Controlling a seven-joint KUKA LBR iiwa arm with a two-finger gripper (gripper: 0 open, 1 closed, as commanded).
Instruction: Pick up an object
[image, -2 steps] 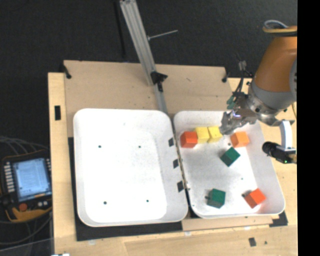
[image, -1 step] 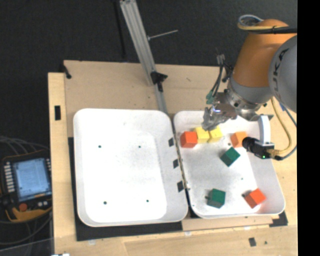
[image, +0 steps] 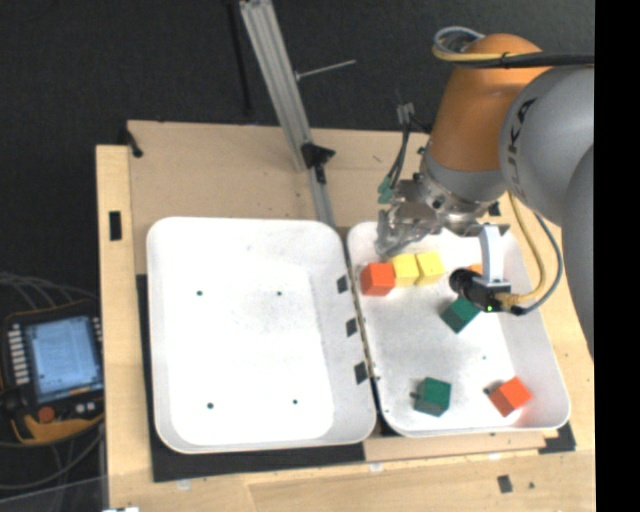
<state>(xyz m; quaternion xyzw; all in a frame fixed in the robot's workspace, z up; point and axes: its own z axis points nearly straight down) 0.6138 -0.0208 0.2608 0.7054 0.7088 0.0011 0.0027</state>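
Observation:
In the right bin (image: 530, 385) lie several small blocks. An orange block (image: 377, 278) and two yellow blocks (image: 407, 268) (image: 429, 264) sit in a row near the bin's far left corner. A green block (image: 461, 314) lies mid-bin, another green block (image: 432, 396) near the front, and an orange block (image: 509, 395) at the front right. My gripper (image: 393, 238) hangs just above the orange and yellow row, at the bin's far left. Nothing shows between its tips.
The left bin (image: 245, 330) stands beside the right one, with a black divider strip (image: 356, 320) between them. A slanted metal pole (image: 290, 110) rises behind the bins. A teach pendant (image: 55, 365) lies off the bench at the left.

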